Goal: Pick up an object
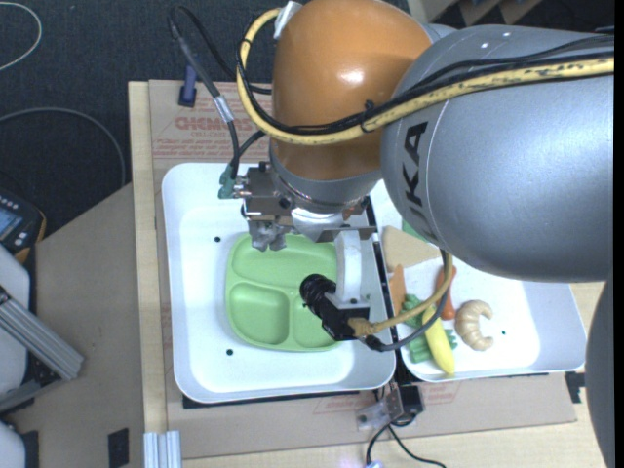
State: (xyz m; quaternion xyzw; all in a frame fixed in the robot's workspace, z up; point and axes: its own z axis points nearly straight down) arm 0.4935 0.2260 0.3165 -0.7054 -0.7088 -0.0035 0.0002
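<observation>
Looming closest, the grey arm (pixel 507 164) with its orange band (pixel 336 57) hangs over the left bin (pixel 195 261) on the worktop (pixel 156 213). Its jaws sit low at the 11 o'clock rim of a green plate (pixel 258 305) lying in that bin; whether they are open, shut or gripping anything I cannot tell. At the plate's 3 o'clock, the right bin (pixel 526 344) holds a croissant (pixel 476 322).

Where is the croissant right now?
In the camera view, the croissant lies in the bin on the view's right, toward its near edge, just right of a yellow item.
</observation>
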